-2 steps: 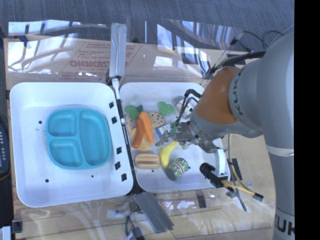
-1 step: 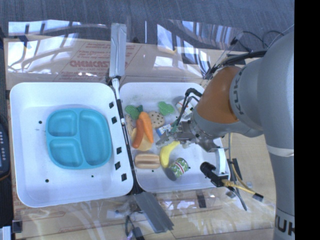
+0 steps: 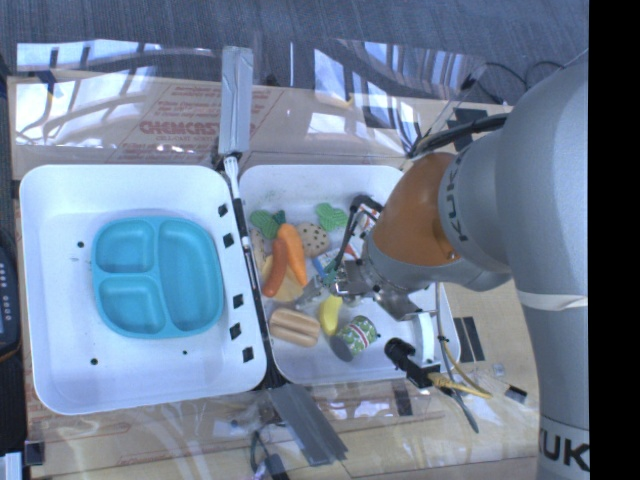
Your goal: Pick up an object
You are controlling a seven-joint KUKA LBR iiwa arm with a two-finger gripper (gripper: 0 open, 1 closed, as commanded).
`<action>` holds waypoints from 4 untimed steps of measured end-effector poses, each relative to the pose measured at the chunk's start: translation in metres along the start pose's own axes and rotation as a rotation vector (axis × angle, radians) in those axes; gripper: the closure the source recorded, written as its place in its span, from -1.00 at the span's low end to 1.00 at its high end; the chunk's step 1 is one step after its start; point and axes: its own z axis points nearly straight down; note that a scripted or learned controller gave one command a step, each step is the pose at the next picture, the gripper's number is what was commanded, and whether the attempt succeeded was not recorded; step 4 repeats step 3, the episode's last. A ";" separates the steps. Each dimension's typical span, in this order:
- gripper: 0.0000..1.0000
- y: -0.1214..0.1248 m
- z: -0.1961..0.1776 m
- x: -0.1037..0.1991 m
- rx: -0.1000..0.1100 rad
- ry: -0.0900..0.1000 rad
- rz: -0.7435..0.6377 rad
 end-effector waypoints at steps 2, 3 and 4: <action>1.00 0.130 -0.202 -0.006 -0.007 -0.002 0.186; 1.00 0.092 -0.157 0.011 0.005 -0.001 0.088; 1.00 0.092 -0.157 0.011 0.005 -0.001 0.088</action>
